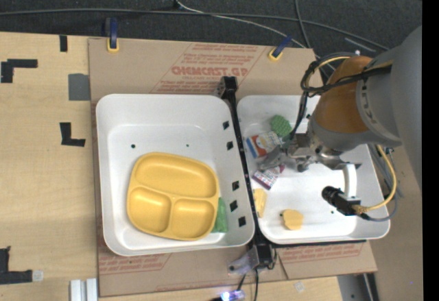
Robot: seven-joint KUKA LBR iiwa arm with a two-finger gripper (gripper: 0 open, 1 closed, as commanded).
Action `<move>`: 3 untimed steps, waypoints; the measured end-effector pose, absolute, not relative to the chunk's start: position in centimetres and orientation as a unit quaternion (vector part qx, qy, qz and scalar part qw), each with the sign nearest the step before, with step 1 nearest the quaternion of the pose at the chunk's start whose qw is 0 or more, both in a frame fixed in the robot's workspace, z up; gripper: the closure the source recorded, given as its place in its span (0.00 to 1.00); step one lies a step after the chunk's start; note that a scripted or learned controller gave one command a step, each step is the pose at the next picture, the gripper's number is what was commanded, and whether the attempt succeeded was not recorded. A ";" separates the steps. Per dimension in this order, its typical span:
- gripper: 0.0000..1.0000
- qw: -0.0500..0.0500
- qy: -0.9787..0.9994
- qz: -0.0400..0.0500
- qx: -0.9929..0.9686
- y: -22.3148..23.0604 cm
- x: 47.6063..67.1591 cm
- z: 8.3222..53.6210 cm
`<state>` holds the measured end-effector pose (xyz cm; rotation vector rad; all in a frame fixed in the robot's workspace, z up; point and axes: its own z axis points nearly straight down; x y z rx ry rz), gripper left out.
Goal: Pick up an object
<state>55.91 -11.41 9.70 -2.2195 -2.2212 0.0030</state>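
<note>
My gripper [282,158] reaches down into the right bin [357,227] near its left-middle, among a cluster of small items. Right by it lie a red, white and blue packet [258,145], a purple-edged packet [265,177] and a green object [279,124] further back. A small yellow piece [293,219] rests near the bin's front. Another yellow piece [259,200] leans at the bin's left wall. The wrist hides the fingertips.
The left bin [113,118] holds a yellow divided tray [173,195] with a green item [221,216] tucked at its right edge. A black divider [236,149] separates the bins. Cables hang off the arm [350,104] over the right bin's right side.
</note>
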 end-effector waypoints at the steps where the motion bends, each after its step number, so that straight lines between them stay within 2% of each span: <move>1: 1.00 -0.001 -0.708 -0.001 -0.706 -11.3 56.1 11.0; 3: 1.00 -0.001 -0.708 0.000 -0.707 -11.2 55.5 19.5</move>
